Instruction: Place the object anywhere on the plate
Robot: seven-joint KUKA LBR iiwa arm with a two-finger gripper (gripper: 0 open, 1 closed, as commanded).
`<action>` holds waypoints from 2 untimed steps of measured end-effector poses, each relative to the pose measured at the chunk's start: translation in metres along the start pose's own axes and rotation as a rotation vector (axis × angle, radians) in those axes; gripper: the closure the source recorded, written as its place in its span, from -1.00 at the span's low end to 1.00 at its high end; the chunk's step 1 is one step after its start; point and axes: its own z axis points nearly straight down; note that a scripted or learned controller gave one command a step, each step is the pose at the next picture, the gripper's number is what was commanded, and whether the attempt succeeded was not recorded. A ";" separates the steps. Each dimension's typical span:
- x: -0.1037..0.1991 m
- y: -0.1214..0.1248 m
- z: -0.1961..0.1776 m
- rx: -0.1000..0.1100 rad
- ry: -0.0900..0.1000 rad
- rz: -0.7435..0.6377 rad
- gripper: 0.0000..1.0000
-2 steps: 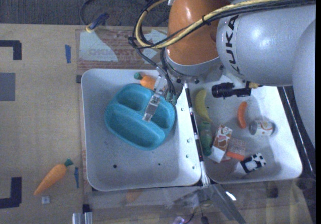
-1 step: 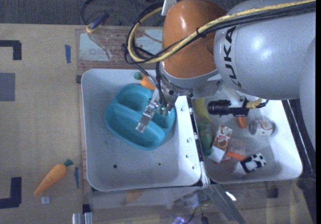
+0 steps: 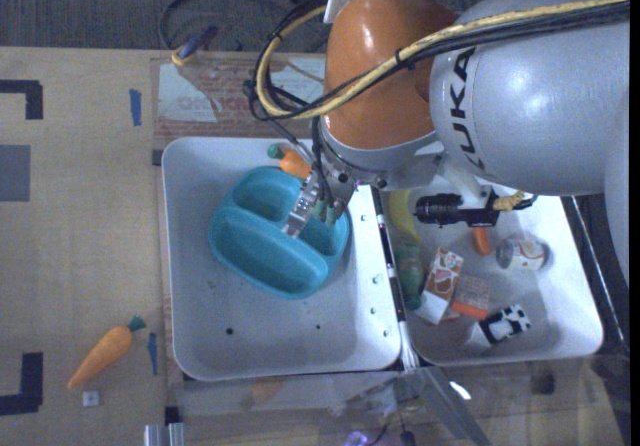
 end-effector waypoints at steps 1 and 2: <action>0.051 0.007 0.017 0.002 0.000 -0.002 1.00; 0.089 0.011 0.034 0.002 0.000 -0.016 1.00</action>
